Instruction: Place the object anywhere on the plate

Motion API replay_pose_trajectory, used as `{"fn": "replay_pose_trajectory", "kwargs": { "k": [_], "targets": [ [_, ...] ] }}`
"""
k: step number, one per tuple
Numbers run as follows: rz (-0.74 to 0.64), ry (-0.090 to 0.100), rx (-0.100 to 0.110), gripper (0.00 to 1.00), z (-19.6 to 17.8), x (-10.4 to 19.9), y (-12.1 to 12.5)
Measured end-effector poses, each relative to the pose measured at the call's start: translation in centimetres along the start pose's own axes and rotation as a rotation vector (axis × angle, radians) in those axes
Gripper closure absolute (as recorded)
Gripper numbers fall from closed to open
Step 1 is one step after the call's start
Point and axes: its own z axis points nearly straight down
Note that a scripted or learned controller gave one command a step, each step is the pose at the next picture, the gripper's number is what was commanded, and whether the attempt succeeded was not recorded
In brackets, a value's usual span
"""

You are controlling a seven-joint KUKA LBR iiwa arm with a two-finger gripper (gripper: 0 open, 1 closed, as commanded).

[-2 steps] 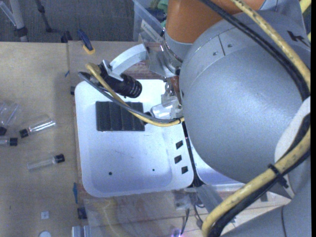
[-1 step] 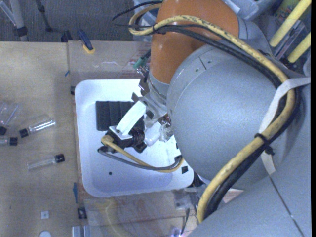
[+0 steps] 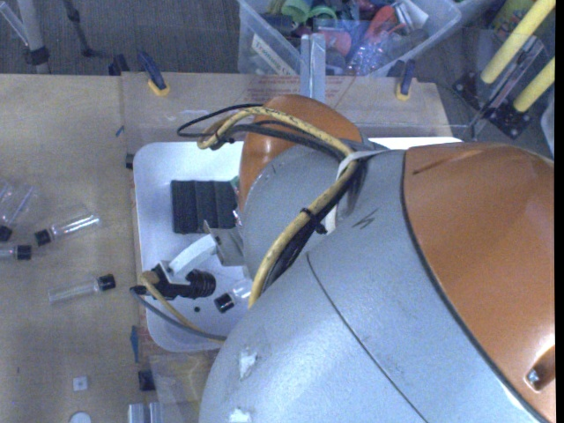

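Black ribbed block [image 3: 204,205], the one sizeable loose thing I can make out, lies flat on the floor of the white bin [image 3: 152,179], toward its far side and well clear of the bin's left wall. My tool [image 3: 226,243] hangs over the same bin, just to the near right of the block. My own wrist and cabling cover it, so I cannot tell how far open it is, and I see nothing held in it. Whether it touches the block I cannot tell either; from this angle the two look close but apart. A small black piece [image 3: 225,303] sits on the bin floor nearer the front edge, close under my wrist. My grey arm [image 3: 352,324] with its orange band [image 3: 485,236] comes in from the right and hides what lies on that side. On the wooden surface [image 3: 62,139] left of the bin lie several clear vials with black caps, one [image 3: 75,226] near the bin and another [image 3: 81,288] closer to the front. Behind the bin, a clear tub [image 3: 352,16] holds a jumble of coloured items, and two blue clamps [image 3: 155,79] grip the surface's far edge.
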Motion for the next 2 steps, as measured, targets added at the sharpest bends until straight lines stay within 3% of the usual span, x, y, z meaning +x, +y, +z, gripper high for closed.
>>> {"fn": "replay_pose_trajectory", "kwargs": {
  "k": [1,2],
  "targets": [
    [0.086,0.006,-0.002,1.00,2.8,8.1,2.9],
    [-0.178,0.002,-0.001,1.00,-5.2,5.8,1.9]
  ]
}}
